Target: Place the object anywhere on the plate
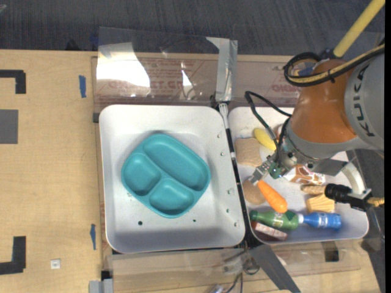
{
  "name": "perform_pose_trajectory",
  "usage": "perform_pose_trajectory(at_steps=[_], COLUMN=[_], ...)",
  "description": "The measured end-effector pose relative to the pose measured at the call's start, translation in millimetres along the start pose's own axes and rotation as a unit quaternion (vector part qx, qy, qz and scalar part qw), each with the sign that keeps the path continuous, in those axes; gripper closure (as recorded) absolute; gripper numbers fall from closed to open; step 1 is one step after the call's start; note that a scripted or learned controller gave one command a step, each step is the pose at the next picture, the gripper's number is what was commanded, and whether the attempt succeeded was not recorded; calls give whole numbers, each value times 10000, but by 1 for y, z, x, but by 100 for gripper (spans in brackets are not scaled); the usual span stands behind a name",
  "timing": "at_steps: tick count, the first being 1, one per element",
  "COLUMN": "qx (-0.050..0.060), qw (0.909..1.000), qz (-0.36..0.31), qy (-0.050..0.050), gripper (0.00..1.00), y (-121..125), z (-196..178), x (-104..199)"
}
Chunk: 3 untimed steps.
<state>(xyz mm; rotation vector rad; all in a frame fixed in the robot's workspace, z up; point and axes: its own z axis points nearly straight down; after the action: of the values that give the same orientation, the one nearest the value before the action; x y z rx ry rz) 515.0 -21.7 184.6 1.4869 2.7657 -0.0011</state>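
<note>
green bottle (275,219), orange carrot (272,196) beside it, teal 3-part plate (165,174), gripper (263,174) fingers' spread unclear

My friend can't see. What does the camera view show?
A robot gripper hovers over the right bin, just above a toy carrot among bottles and other toy food. In the left bin sits a teal plate with nothing on it.

Two white bins, the left bin (116,182) and the right bin (354,227), sit side by side on the bench (46,163).
</note>
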Motion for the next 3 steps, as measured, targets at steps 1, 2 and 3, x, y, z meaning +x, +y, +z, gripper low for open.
perform_pose_trajectory(at_steps=[1,2,3], qx=[-40,26,8], qw=[9995,10000,10000], qz=[-328,10,35], qy=[5,33,16], gripper=[100,100,0], y=[95,119,119], z=[-36,21,18], x=[25,107,103])
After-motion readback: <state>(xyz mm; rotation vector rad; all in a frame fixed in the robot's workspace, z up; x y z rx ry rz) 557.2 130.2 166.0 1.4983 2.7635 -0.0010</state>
